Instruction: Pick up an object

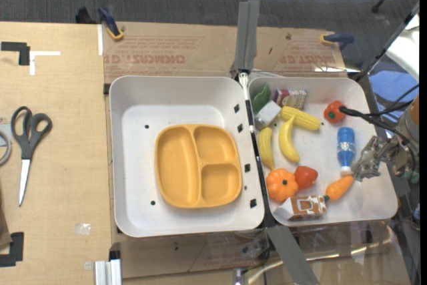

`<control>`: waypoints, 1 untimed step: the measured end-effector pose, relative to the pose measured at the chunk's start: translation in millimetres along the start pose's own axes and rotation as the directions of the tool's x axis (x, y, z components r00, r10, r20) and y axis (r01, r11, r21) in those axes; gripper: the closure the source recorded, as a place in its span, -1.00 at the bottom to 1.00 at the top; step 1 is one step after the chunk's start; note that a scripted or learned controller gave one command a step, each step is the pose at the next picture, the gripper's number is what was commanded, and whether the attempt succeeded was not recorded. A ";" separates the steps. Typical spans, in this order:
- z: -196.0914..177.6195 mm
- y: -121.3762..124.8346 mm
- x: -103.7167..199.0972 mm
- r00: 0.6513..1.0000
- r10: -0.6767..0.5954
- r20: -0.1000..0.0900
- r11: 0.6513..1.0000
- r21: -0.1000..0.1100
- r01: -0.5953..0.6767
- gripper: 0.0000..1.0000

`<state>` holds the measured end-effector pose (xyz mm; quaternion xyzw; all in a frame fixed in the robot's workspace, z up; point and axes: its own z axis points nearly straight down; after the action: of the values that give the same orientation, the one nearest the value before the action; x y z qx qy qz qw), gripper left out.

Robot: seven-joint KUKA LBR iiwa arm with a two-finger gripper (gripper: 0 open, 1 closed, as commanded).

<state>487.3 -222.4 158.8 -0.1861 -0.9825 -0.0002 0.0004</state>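
Fingers [366, 165] beside carrot [339, 187], right bin [373, 205]

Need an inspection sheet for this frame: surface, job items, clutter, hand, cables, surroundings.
Surface: wooden bench bearing left bin and right bin, side by side.
Job's things: in the right bin, bananas, corn cob, pumpkin, carrot, blue bottle, small carton.
Clutter: yellow divided plate in the left bin.
Hand: hand low over the right bin's right side, beside the carrot; nothing seen between its fingers.
Cables: black cable running across the right bin's upper right.
Surroundings: scissors on the bench at left; cardboard behind the bins.
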 end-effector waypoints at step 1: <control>0.0 0.1 0.0 1.000 0.000 0.000 1.000 0.000 0.000 -1.00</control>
<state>487.3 -222.3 158.8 -0.1862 -0.9825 -0.0003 0.0004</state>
